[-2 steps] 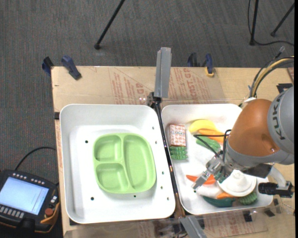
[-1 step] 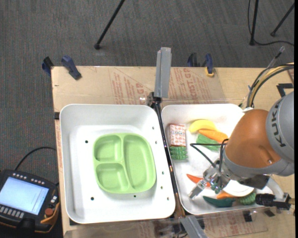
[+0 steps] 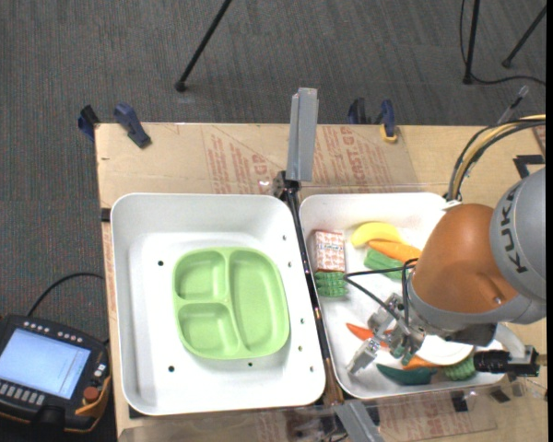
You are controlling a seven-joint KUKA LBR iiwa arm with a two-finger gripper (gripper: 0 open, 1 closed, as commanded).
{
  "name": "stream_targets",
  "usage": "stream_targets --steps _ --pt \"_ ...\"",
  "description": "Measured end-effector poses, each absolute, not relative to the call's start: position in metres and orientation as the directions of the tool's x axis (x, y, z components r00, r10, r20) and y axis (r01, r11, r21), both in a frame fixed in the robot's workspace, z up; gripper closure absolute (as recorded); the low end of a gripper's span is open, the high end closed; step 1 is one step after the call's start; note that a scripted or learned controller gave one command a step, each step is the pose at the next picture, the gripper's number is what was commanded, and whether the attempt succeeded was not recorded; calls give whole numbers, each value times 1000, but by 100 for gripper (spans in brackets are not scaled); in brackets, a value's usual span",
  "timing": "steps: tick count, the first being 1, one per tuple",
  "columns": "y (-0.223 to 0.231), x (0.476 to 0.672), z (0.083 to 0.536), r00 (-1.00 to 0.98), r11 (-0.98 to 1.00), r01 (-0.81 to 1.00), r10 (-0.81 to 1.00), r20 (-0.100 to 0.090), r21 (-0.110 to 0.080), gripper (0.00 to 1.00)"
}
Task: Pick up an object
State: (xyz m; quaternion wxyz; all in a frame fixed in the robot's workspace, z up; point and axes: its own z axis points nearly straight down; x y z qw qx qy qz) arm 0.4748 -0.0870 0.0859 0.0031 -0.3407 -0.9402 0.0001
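Note:
My gripper (image 3: 379, 340) hangs low over the front left part of the right bin (image 3: 415, 199), below the arm's orange band (image 3: 456, 261). A small orange carrot-like piece (image 3: 358, 331) lies right at the gripper's tip; whether it is held cannot be made out. Close by are a teal and orange item (image 3: 407, 372) and a green ribbed piece (image 3: 460, 369) at the front. Further back lie a small printed carton (image 3: 329, 249), a yellow banana (image 3: 375, 234), an orange piece (image 3: 397, 249) and green pieces (image 3: 382, 260).
The left bin (image 3: 134, 247) holds a light green divided plate (image 3: 230, 302). A green ribbed item (image 3: 332, 285) lies by the wall between the bins. A grey post (image 3: 302, 136) stands behind them. A teach pendant (image 3: 41, 366) lies at the lower left.

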Motion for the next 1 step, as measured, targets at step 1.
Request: stream_targets --steps 1 --pt "-88 552 87 -737 737 676 676 0 0 0"
